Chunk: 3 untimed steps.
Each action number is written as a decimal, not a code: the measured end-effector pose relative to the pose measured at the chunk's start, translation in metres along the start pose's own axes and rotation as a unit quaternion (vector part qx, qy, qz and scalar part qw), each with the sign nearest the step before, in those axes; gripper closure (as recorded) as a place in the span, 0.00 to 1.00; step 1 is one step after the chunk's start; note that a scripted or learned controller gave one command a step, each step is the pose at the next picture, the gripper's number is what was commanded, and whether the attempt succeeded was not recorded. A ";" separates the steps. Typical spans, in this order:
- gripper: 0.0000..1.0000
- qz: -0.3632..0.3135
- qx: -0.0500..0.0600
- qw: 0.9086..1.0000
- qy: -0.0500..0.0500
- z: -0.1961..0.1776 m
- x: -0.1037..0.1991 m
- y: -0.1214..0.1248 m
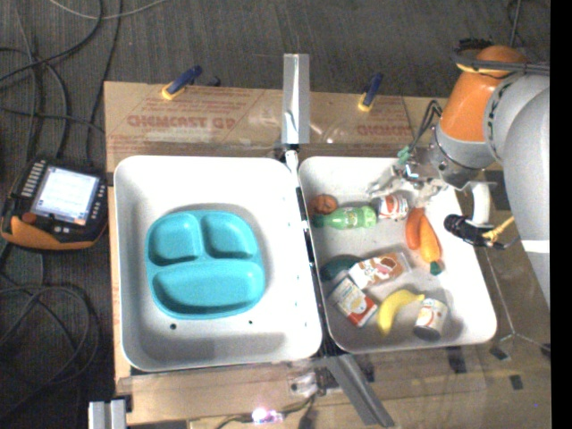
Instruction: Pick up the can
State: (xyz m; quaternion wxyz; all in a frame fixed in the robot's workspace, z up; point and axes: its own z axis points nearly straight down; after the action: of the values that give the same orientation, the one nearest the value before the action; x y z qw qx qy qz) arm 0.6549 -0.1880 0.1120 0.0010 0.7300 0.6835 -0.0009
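A small red and white can (392, 207) lies on its side near the back of the right bin (483, 324), between a green bottle (349, 218) and an orange carrot (423, 237). My gripper (401, 180) hangs just above and behind this can, very close to it, with the arm coming in from the right. Whether it touches the can is unclear. A second small can-like tub (430, 316), white with a red label, rests at the front right of the same bin, beside a banana (397, 310).
The right bin also holds a brown round item (323, 205), a dark green object (338, 266) and two small cartons (381, 270) (353, 300). In the left bin (134, 195) sits a blue divided plate (207, 263). A tablet (55, 201) lies left of the bench.
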 end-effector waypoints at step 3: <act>1.00 -0.023 -0.015 1.000 -0.003 0.012 0.006 0.005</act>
State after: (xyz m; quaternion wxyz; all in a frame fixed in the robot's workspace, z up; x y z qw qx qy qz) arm 0.6601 -0.1828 0.1001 0.0140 0.7142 0.6998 0.0066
